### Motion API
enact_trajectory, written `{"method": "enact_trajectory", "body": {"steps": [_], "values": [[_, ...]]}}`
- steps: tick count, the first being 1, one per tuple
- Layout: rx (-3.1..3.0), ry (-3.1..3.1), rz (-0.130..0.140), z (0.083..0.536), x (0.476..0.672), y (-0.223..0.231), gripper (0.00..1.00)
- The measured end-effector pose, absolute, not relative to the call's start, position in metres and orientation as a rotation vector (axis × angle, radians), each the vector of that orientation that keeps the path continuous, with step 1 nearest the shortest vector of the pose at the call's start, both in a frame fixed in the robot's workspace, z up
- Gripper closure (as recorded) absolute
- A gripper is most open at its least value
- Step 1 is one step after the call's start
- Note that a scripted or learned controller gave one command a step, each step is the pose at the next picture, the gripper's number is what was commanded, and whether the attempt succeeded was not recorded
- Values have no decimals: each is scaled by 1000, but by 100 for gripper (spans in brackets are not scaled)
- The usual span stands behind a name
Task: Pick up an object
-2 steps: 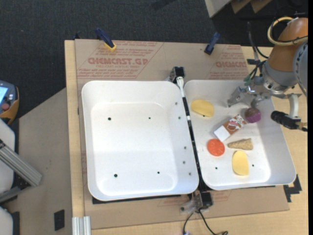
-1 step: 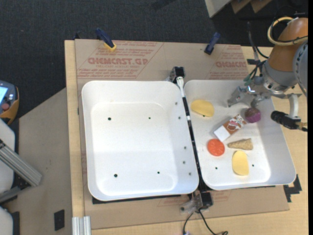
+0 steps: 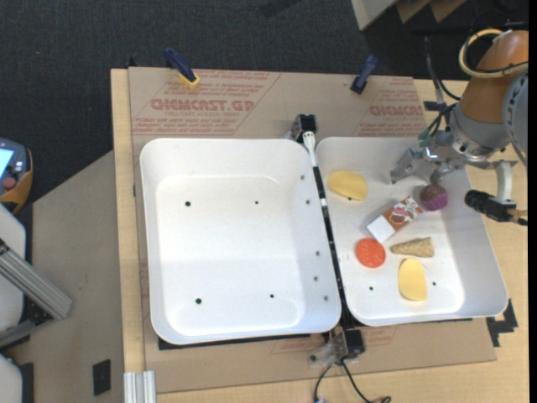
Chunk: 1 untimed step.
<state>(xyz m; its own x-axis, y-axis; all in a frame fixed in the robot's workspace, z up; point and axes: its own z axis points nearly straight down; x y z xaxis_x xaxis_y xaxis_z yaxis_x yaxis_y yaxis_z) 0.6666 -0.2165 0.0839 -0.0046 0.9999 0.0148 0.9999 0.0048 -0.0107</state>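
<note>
- Two white bins side by side on the counter (image 3: 252, 99); left bin (image 3: 168, 166) bare white inside, right bin (image 3: 470, 296) holding all the small things.
- Gripper (image 3: 424, 168) hanging over the far right part of the right bin, arm reaching in from the right with its orange band above the wrist.
- Jaws: cannot tell whether wide or narrow; grey metal parts blur together at the tip, and nothing seen held between them.
- Closest thing: a small purple piece (image 3: 434, 196), just near-side of the tip and a touch to the right, lying on the bin floor, roundish, no clear long axis.
- Next closest: a red-and-white packet (image 3: 396, 217), near and left of the purple piece, long axis running on a slant from near-left to far-right.
- Further off: a yellow oval (image 3: 347, 185) to the left of the tip, toward the divider between bins.
- Well apart, toward the near side: a red round piece (image 3: 371, 253), a tan wedge (image 3: 413, 247) lying left-to-right, and a yellow piece (image 3: 412, 280) with long axis running near-to-far.
- Judged likeliest target: the purple piece, calling for a short shift toward the near side and then a drop straight down.
- Risk judged: packet close beside it, so a nudge is possible on descent.
</note>
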Motion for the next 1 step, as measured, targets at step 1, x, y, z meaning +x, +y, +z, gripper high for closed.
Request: {"method": "enact_trajectory", "body": {"steps": [1], "values": [[-2204,-2214,-4,84,667,-216,0]]}}
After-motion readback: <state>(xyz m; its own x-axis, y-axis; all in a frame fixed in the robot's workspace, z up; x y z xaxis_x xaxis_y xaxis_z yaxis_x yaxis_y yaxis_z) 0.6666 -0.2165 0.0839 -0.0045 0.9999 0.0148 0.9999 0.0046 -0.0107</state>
